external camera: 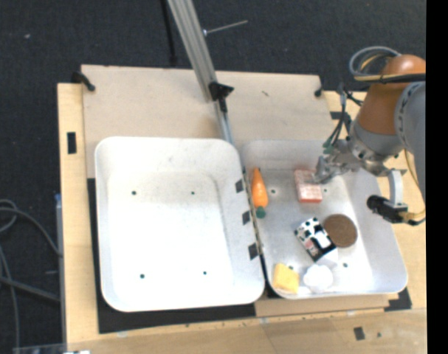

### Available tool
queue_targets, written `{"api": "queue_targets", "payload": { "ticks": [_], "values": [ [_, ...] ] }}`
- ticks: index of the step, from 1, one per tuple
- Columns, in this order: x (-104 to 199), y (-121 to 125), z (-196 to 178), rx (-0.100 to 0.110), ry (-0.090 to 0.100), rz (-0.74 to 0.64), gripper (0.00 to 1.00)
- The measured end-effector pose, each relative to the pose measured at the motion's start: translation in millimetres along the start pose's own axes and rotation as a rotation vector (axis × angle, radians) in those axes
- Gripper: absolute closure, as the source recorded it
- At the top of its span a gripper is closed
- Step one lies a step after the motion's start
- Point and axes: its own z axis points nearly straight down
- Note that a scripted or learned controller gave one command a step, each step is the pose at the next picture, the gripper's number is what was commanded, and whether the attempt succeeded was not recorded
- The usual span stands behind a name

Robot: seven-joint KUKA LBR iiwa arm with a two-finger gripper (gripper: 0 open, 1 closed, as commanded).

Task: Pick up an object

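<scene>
Camera view: gripper point(323, 169) at pink block point(308, 186), finger state can't tell. No readable labels; orange carrot point(259, 188), brown disc point(340, 230), checkered box point(314, 239).

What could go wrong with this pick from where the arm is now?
The gripper sits at the pink block's upper right edge, so it may only nudge the block aside. The block lies near the right bin's back wall, which could crowd the approach.

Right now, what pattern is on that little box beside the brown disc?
Black and white patches on the box, seen best in the camera view.
</scene>
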Motion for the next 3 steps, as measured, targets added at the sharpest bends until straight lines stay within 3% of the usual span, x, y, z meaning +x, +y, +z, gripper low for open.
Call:
{"api": "queue_targets", "payload": {
  "ticks": [3],
  "values": [
    [2,6,-143,0.002,0.004,-0.009,1.0]
  ]
}}
